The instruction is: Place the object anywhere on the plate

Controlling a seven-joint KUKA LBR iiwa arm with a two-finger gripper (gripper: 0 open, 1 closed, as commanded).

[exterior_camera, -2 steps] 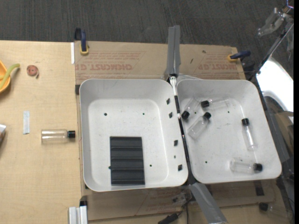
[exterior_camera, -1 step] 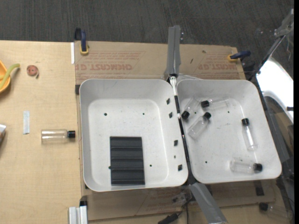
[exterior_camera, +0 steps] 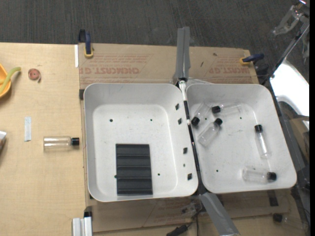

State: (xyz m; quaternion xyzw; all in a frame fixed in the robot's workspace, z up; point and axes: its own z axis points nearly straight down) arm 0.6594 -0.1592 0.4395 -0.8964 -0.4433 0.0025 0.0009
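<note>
Lying in the right bin point(exterior_camera: 276, 113), clear black-capped vials point(exterior_camera: 262, 144); dark ribbed plate point(exterior_camera: 133, 169) in left bin point(exterior_camera: 98, 102).

Even, bright light; perhaps slightly soft.

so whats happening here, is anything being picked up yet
Nothing is being handled at this moment. Several clear bottles with black caps lie loose in the right bin. The left bin holds a dark ribbed plate with nothing on it, so no bottle has been placed yet. One more clear bottle lies on the bench outside the bins.
</note>
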